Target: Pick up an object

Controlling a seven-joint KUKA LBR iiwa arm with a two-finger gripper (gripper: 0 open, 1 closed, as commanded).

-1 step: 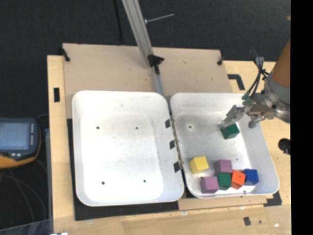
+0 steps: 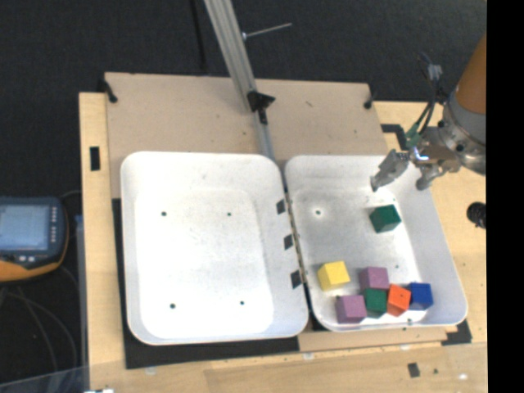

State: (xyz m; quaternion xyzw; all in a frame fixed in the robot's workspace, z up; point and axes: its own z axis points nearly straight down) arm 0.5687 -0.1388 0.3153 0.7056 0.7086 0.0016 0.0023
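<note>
My gripper (image 2: 404, 173) hangs over the upper right part of the right bin (image 2: 327, 178), its two fingers spread apart with nothing between them. A dark green cube (image 2: 384, 218) lies on the bin floor just below and slightly left of the fingers. A yellow cube (image 2: 333, 274) sits lower in the same bin. Along the bin's front edge cluster two purple cubes (image 2: 374, 278) (image 2: 350, 307), a green cube (image 2: 376, 300), an orange cube (image 2: 399, 299) and a blue cube (image 2: 420, 294).
The left bin (image 2: 201, 244) lies beside the right one, split by a raised divider (image 2: 288, 236). A slanted metal rail (image 2: 233, 47) rises from the bench's back. A handheld pendant (image 2: 29, 229) sits off the bench at far left.
</note>
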